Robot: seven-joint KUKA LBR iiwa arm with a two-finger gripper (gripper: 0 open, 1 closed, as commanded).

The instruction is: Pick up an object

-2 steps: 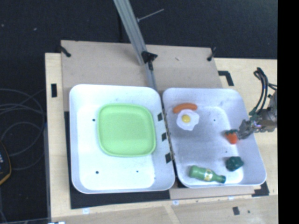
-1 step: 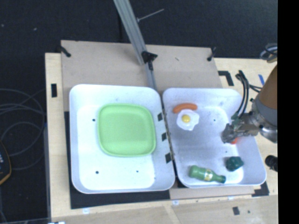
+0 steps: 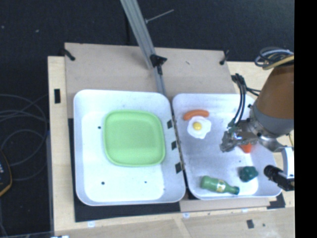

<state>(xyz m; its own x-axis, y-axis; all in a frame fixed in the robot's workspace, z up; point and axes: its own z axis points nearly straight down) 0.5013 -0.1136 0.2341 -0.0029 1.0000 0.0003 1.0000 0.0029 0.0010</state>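
Gripper [image 3: 232,142] low in right bin [image 3: 208,157], fried egg [image 3: 198,127] just left.

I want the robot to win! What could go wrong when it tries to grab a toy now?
The gripper hangs over a bare patch of the right bin, so it might close on nothing. An orange thing lies partly hidden beneath the wrist and could get knocked. The green bottle lies on its side near the bin's front wall, so it may roll or be awkward to reach.
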